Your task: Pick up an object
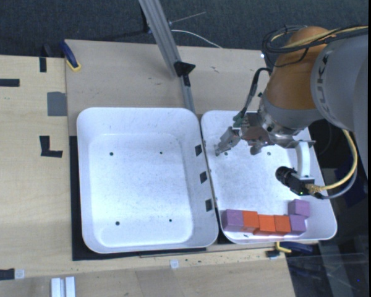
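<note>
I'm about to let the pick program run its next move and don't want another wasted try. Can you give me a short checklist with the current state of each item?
1. Targets present: ok. Purple and orange blocks lie in a row along the near wall of the right bin.
2. Gripper free of load: ok, nothing sits between its fingers.
3. Fingers spread for a grasp: ok, they stand apart.
4. Gripper above a block: not ok. It hovers over the bin's far part, away from the row.
5. Blocks separated enough to grip one: not ok. They touch each other and crowd the wall.
6. Left bin for a drop-off: ok, bare floor.
</note>
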